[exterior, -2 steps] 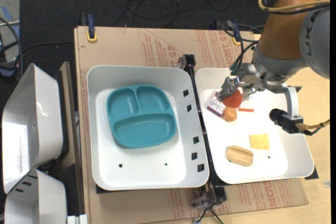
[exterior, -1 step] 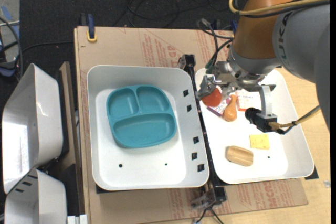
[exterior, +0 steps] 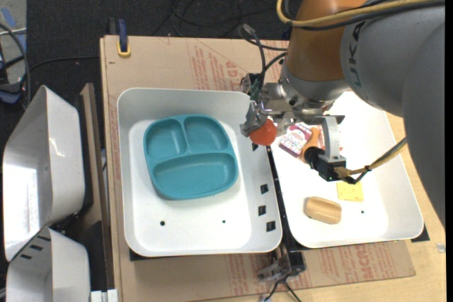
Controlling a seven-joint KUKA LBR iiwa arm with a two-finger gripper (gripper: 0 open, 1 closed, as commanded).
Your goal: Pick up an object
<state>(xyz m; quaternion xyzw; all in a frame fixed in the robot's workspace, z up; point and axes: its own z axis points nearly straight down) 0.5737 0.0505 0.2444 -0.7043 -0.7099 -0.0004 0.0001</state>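
My gripper (exterior: 259, 125) hangs over the seam between the two bins, at the top of the right bin's left edge. A small round red-orange object (exterior: 265, 134) sits between its fingertips, lifted above the bin rims. Just to its right in the right bin (exterior: 386, 219) lie a pink-and-white packet (exterior: 293, 141) and a small orange piece (exterior: 312, 141), partly hidden by the wrist. Lower in the same bin rest a flat yellow piece (exterior: 349, 192) and a tan loaf-shaped block (exterior: 322, 209).
A teal divided plate (exterior: 191, 155) lies in the left bin (exterior: 134, 180). The grey arm with its orange band (exterior: 329, 25) covers the upper right of the bench. Cables trail from the wrist across the right bin. White containers (exterior: 42, 152) stand off the bench at the far left.
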